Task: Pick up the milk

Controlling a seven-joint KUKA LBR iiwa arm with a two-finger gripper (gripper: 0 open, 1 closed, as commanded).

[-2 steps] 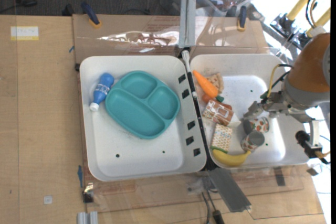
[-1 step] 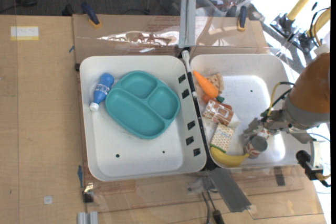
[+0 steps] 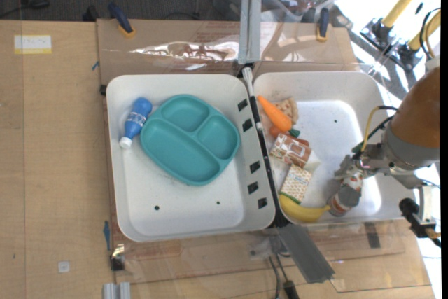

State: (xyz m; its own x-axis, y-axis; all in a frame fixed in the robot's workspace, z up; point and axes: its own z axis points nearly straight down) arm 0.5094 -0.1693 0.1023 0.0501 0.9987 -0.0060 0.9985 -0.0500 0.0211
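Jaws: low in the white right-hand bin point(image 3: 329, 84), by a small brown-and-grey can point(image 3: 342, 200); their gap I cannot tell.
Milk: probably the pale cream carton point(image 3: 296, 183), lying flat.
Bearing: near the jaws, on their divider side.
Axis: pointing down at the yellow banana point(image 3: 302, 211).

You've got two shallow white plastic bins point(image 3: 178, 224), smooth w/ a slight sheen, on a matt tan wood-look bench point(image 3: 49, 171). Teal divided plastic tray point(image 3: 190, 138) looks smooth, semi-gloss; blue-and-white plastic bottle point(image 3: 134, 121) glossy. Yellow banana point(image 3: 302, 210) looks smooth, prob. plastic.
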